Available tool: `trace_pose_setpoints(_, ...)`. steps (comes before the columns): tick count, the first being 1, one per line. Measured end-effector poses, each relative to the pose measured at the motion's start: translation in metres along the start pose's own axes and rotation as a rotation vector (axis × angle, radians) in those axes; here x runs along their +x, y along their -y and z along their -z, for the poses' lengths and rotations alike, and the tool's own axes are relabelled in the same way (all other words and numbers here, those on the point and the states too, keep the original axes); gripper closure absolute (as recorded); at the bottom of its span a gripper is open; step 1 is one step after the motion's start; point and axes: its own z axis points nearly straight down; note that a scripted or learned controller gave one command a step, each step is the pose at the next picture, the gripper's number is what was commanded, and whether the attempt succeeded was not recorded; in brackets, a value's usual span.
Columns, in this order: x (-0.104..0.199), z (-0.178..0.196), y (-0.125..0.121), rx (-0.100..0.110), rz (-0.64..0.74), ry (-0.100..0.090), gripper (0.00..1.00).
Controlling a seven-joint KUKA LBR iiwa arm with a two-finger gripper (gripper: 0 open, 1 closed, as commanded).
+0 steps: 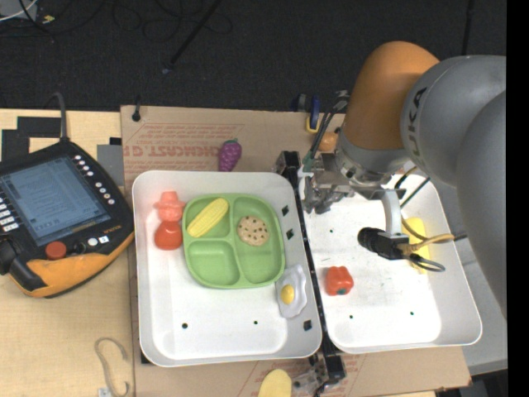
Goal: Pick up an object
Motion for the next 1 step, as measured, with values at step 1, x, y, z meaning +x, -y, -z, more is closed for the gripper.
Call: trace_pose_setpoints(1,0.0602,0.0148,-0.0008,0.0,0.0,0.0,1.0)
